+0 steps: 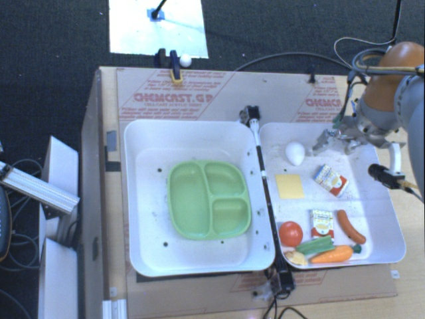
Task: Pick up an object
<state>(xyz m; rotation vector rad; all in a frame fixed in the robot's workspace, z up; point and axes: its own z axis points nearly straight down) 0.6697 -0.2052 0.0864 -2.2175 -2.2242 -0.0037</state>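
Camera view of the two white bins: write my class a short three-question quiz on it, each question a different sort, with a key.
1. True or false: the green sectioned plastic tray lies in the left white bin.
2. Which item lies closest to the two-finger gripper? A) round red tomato B) white egg C) orange carrot
3. Fill in: the flat yellow cheese square lies in the ____ white bin.

Key: 1 true; 2 B; 3 right.
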